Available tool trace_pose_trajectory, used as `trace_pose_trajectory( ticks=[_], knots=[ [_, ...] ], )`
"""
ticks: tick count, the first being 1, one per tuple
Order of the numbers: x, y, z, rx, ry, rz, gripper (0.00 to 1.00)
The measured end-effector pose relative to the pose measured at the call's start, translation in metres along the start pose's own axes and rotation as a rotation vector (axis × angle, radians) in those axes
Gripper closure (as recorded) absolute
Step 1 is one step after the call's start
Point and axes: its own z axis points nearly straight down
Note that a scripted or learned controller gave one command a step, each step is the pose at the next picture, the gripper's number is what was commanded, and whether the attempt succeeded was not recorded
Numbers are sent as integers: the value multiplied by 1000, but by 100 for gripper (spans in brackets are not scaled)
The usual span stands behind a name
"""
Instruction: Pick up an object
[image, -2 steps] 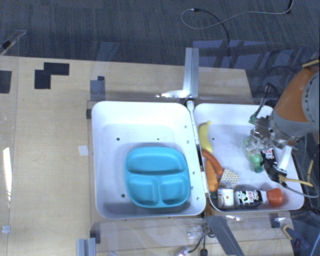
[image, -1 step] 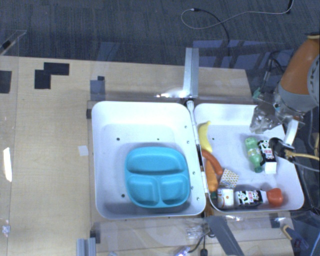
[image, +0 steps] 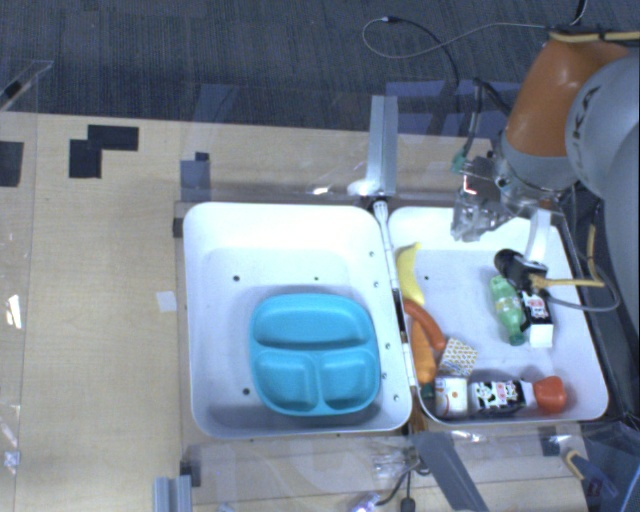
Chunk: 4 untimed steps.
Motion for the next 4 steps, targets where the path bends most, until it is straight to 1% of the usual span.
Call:
trace_pose_trajectory(
  ticks=[1, 2, 3, 4],
  knots=[
    [38, 35, 12, 0, 0, -32, 100],
    [10, -32, -19, -1, 0, -277, 100],
    [50, 30, 5, 0, 0, -259, 100],
    [27, 15, -55, -4, 0, -555, 100]
  ],
)
